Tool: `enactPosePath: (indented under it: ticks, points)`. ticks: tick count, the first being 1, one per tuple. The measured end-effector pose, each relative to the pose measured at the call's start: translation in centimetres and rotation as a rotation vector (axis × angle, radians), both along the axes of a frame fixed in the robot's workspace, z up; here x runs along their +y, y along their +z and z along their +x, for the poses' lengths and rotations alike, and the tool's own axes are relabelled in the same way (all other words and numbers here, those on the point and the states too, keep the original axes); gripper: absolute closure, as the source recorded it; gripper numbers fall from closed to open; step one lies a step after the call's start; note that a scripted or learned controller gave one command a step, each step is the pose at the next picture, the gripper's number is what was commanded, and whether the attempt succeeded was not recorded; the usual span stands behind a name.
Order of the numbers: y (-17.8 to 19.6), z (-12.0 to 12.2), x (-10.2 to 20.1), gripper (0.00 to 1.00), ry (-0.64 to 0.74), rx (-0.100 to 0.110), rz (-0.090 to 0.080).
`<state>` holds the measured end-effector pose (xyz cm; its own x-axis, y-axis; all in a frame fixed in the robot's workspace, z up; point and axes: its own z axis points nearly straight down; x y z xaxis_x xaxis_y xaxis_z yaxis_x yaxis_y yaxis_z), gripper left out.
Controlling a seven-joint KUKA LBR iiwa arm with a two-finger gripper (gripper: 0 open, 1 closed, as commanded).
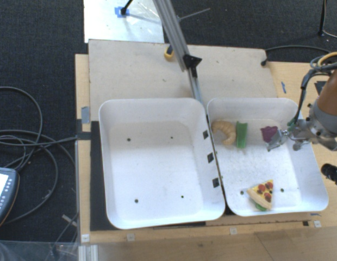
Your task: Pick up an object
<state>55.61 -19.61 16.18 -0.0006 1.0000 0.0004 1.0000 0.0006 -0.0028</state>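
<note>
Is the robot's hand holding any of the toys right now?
No toy shows between its fingers. The gripper hangs just beside the purple toy in the right bin; whether it touches can't be told.

Single fixed camera above bench, looking down at slant, moderately far; both white bins fully framed, arm entering from right edge.

Open floor mid right bin; croissant, green piece, purple piece along back.
</note>
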Motion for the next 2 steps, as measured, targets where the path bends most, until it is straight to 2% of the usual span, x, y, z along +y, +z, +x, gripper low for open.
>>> enactPosePath:
  ticks: [2]
  points:
    - [-7.3, 0.3, 0.6, 0.00, 0.001, -0.002, 0.000]
